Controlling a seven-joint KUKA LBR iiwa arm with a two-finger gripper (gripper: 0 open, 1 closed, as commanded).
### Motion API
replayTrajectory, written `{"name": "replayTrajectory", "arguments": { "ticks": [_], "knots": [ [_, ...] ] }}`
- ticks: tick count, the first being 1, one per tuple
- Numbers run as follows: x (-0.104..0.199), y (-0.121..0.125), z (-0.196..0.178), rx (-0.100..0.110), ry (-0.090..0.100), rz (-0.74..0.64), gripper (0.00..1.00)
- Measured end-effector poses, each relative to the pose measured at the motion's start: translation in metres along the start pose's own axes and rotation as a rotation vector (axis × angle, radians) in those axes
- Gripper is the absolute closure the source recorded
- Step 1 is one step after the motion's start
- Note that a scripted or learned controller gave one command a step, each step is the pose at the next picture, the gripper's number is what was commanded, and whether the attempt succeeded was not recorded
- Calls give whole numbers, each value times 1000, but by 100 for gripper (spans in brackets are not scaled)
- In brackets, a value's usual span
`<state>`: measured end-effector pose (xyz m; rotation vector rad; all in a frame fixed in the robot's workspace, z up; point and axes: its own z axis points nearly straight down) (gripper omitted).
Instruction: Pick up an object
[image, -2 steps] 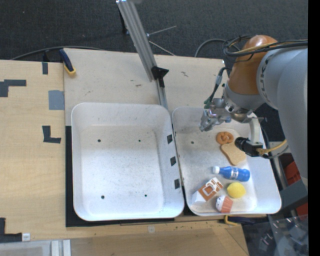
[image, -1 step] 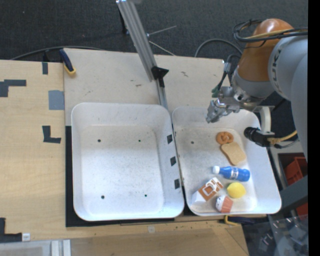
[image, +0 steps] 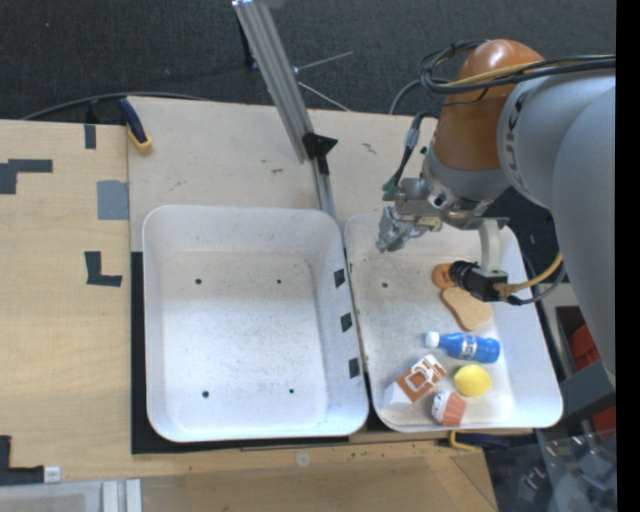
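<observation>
Plywood bench (image: 60, 330) runs pale and grained under both shallow white plastic bins, patched with grey tape squares on its left side. My gripper (image: 392, 238) hangs over the upper left part of the right bin (image: 400, 300), its metal tip pointing down toward the speckled floor there; from this angle I cannot tell how my grip stands, and nothing shows in it. My arm comes in from the right, smooth grey casing with a glossy orange band (image: 482, 95) above the wrist and black cables looping over it. The things to pick lie well apart from my gripper, gathered in the lower right of that same bin: a blue bottle (image: 466, 347) with a white cap lying on its side, a round yellow ball (image: 473, 381) just below it, a small orange and white printed box (image: 421, 379) to the ball's left, and a short orange and white cylinder (image: 447, 406) lying just beside both. Higher up, a flat tan piece (image: 472, 309), oval like a shoe sole, rests near the bin's right wall. The left bin (image: 240, 320) has rounded corners, a dusty speckled floor and four dark holes.
</observation>
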<state>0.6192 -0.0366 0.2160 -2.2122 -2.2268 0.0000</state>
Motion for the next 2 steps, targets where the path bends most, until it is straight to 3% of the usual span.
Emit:
{"name": "replayTrajectory", "arguments": {
  "ticks": [2],
  "knots": [
    [105,-44,-6,1,0,-1,100]
  ]
}}
